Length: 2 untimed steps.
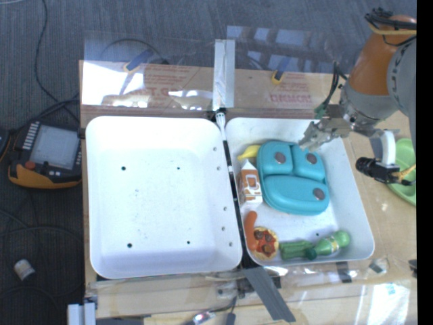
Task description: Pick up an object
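Note:
The right bin [357,202] holds a large teal toy [293,177] with round studs, lying in its middle. A yellow piece [247,152] peeks out at the teal toy's upper left. A small orange-and-white box [249,186] lies along the bin's left wall. Below it sit an orange carrot-like piece [250,219] and a round pizza-like toy [264,242]. A green bottle-shaped toy [315,246] lies along the front wall. My gripper [318,135] hangs over the bin's upper right part, just above the teal toy's far edge, with nothing visibly between its fingers.
The left bin [101,202] stands beside the right one, sharing a middle divider [230,181]. A cardboard and clear plastic wall [223,80] rises behind both bins. A green object [408,168] lies on the bench to the right, and a handheld pendant [44,156] lies on the floor at left.

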Available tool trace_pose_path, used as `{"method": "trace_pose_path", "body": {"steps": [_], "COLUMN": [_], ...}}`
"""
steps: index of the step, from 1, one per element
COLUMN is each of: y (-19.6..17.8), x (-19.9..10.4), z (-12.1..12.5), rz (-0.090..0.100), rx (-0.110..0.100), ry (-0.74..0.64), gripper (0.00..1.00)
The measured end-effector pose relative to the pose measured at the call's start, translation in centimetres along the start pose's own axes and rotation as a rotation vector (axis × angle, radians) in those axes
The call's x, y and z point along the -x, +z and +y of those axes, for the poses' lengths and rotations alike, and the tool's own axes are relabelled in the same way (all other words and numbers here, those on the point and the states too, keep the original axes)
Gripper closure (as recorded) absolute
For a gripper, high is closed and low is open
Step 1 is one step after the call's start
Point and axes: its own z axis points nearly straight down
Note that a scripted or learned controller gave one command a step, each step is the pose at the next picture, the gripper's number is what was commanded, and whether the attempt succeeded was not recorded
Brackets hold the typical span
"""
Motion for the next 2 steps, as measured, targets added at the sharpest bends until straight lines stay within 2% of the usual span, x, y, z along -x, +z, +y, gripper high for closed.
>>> {"method": "trace_pose_path", "body": {"steps": [1,2], "y": [0.0,8.6], "x": [0.1,4.8], "z": [0.0,2.3], "rz": [-0.001,-0.003], "rx": [-0.001,0.002], "ry": [0.001,-0.041], "gripper": [0.00,0.00]}}
